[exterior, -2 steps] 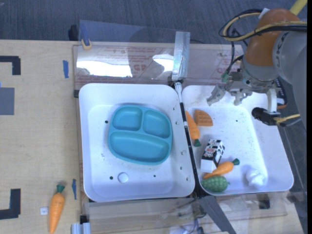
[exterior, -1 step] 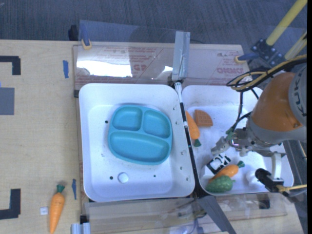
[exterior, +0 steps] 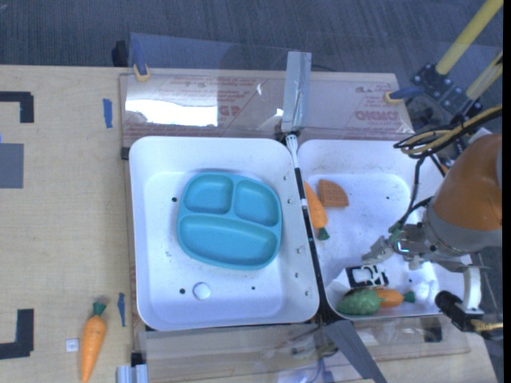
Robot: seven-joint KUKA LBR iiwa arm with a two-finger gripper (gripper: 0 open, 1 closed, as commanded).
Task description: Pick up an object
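Landmark is the divider (exterior: 302,214) between the two white bins. Left bin (exterior: 152,174) sits left of the divider and holds a blue sectioned plate (exterior: 230,219), roughly central in that bin and well clear of the divider; a small white round piece (exterior: 201,291) lies below and left of the plate, further from the divider. Right bin (exterior: 359,178) is on the other side of the divider. An orange carrot (exterior: 315,208) lies lengthwise right against the divider, green end toward the near side. An orange wedge-shaped piece (exterior: 333,194) sits just right of that carrot, near but apart from the divider. Low in the right bin, close to the divider's near end: a green lumpy item (exterior: 359,302) with a second small carrot (exterior: 391,297) touching its right side. The arm (exterior: 471,198) comes in from the right, well away from the divider, orange band showing. Gripper (exterior: 382,252) hangs above the green item and small carrot, over a black-and-white tag (exterior: 367,276). Can't tell how the gripper is set or whether it has anything. Another carrot (exterior: 93,336) lies on the bench (exterior: 56,214), far left of the divider, outside both bins.
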